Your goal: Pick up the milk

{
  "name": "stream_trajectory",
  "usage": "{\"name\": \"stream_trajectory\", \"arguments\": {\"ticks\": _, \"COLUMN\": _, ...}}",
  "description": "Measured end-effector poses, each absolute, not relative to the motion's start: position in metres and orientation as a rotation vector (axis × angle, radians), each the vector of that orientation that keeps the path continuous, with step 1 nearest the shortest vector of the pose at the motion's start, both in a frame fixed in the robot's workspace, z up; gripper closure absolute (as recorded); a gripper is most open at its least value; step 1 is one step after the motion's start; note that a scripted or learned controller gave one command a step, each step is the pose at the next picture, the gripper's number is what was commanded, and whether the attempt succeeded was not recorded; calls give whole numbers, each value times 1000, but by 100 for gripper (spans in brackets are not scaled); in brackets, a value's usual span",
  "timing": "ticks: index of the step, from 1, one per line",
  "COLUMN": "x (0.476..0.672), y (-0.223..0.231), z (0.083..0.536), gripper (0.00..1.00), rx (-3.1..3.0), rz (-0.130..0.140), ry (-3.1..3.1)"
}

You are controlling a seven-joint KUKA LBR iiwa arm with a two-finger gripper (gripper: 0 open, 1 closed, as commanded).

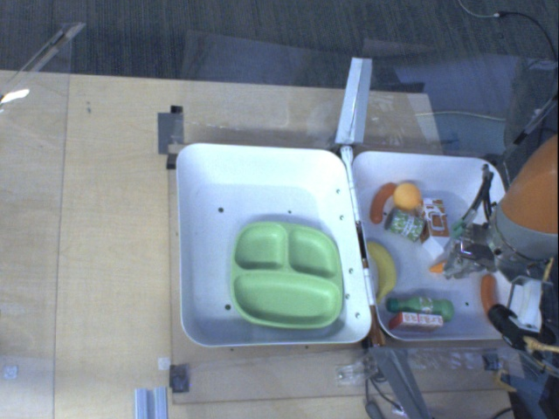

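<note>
The milk looks like the small white carton with brown print, lying in the right bin just right of a green can. My gripper hangs low over the bin's right part, a little below and to the right of the carton and apart from it. A small orange piece lies right beside the gripper's tip. Nothing shows as held.
The right bin also holds an orange, a red sausage, a banana, a green bottle, a red-and-white box and a red item. The left bin holds a green divided plate.
</note>
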State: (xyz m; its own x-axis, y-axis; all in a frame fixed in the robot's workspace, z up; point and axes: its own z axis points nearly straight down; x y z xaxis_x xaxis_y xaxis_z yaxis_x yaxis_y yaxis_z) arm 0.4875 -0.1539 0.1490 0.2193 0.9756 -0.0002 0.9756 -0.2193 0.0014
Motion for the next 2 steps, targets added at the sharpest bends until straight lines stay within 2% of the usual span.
{"name": "stream_trajectory", "arguments": {"ticks": 1, "x": 492, "y": -191, "z": 90, "gripper": 100, "rx": 2689, "rz": 17, "ry": 1613}}
{"name": "stream_trajectory", "arguments": {"ticks": 2, "x": 493, "y": -147, "z": 91, "gripper": 100, "rx": 2927, "rz": 26, "ry": 1103}}
